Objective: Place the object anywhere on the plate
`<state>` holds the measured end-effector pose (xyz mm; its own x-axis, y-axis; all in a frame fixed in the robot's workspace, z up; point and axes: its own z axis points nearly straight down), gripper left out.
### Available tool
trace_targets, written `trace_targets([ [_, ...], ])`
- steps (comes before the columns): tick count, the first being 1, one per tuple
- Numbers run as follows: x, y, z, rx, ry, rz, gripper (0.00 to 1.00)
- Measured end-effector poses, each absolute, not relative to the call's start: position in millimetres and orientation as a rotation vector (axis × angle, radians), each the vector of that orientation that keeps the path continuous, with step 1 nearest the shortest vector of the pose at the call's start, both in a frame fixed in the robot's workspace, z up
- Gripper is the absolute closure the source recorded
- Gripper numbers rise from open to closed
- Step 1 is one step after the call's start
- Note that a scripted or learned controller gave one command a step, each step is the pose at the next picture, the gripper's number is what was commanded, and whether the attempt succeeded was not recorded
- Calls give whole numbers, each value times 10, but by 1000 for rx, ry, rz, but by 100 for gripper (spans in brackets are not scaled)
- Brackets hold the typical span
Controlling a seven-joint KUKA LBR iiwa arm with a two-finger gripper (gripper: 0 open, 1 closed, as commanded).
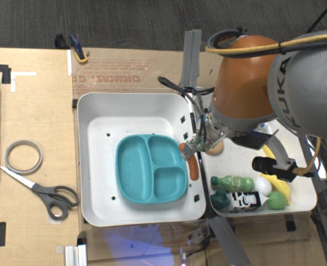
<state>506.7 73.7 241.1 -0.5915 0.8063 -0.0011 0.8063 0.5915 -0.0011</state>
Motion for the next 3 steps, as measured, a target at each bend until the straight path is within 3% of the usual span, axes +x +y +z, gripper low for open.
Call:
trace_targets([
  [1,4783,214,2437,1293,2863,-2,100],
  [2,5194,846,2000,1439,2794,-4,100],
  [3,5196,845,2001,1439,2794,-4,0],
])
